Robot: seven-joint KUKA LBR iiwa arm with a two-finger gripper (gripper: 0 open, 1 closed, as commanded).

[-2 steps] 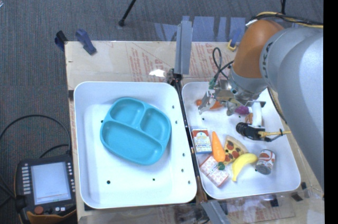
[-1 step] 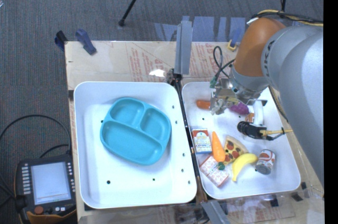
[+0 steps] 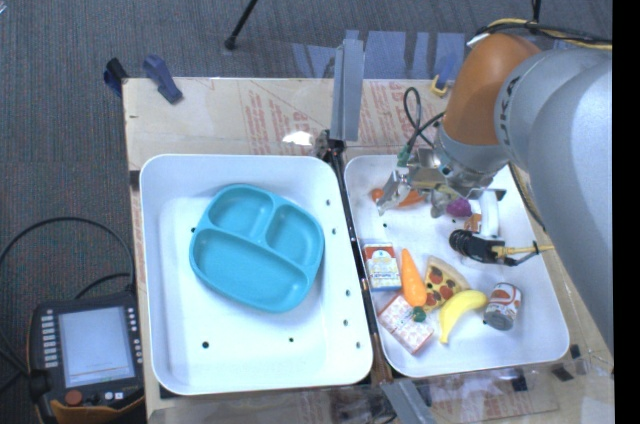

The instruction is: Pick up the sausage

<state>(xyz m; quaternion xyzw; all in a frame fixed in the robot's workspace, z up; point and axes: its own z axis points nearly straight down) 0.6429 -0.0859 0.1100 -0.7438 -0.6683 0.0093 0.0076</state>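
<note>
- The grey arm (image 3: 560,142), with its orange band, is reaching in from the right and hanging over the far part of the right bin (image 3: 545,337).
- The left bin (image 3: 165,332) is carrying a blue divided plate (image 3: 258,247), well apart from the work.
- The gripper (image 3: 418,197) is sitting low at the right bin's far left; whether it is wide or narrow, I cannot tell.
- The sausage (image 3: 398,198), as I judge the reddish-orange piece to be, is lying just beside the gripper on its left, partly covered, long axis running roughly left to right.
- Nearer the camera, a carrot (image 3: 412,278), pizza slice (image 3: 442,280), banana (image 3: 462,310), can (image 3: 501,304) and two small cartons (image 3: 382,266) are lying; their print is too small to read.
</note>
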